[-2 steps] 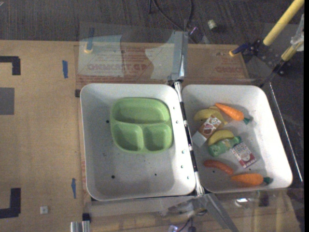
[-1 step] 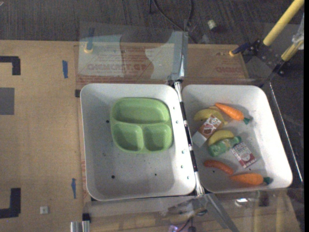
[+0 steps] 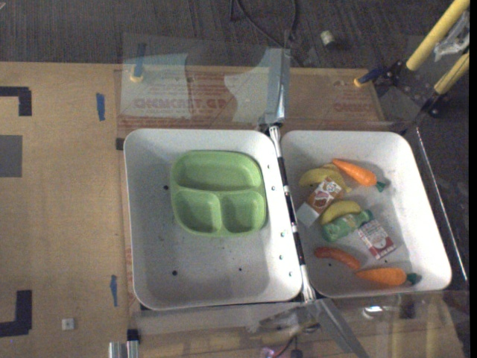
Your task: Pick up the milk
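Two small cartons lie flat in the right bin (image 3: 417, 200). One is red and white (image 3: 375, 239), right of the bin's middle. The other is brown and red with a white end (image 3: 320, 198), near the bin's left wall. Their labels are too small to read, so I cannot tell which one is the milk. Around them lie two bananas (image 3: 322, 176) (image 3: 340, 211), a green bottle (image 3: 343, 227), two carrots (image 3: 356, 172) (image 3: 384, 277) and a red sausage-like piece (image 3: 337, 256).
A green three-compartment plate (image 3: 218, 192) sits in the left bin (image 3: 149, 259). A metal divider (image 3: 289, 222) separates the bins. Yellow-handled tools (image 3: 440, 28) stand at the top right, and a black cable (image 3: 261, 10) loops at the top.
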Controlling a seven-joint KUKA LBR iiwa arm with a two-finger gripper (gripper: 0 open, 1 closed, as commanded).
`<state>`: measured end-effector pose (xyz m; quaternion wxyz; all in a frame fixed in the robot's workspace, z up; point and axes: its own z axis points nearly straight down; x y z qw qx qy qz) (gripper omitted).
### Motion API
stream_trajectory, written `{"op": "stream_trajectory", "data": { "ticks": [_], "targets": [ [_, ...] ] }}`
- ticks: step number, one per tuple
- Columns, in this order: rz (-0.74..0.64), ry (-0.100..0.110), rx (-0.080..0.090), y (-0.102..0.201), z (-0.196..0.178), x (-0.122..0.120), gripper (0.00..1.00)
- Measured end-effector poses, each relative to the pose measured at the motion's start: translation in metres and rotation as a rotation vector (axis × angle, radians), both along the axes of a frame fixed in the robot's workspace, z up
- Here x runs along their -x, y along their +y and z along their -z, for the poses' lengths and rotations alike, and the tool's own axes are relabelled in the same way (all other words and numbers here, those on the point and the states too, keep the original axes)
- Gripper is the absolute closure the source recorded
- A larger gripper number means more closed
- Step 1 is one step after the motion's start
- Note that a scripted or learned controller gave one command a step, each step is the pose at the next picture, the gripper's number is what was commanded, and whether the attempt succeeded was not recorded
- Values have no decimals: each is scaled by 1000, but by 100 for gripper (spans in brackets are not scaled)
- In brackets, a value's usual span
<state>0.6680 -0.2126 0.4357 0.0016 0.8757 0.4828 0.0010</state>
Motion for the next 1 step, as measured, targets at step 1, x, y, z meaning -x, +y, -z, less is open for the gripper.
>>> {"op": "stream_trajectory", "data": {
  "ticks": [1],
  "targets": [
    [191, 5, -3, 11, 12, 97, 0]
  ]
}}
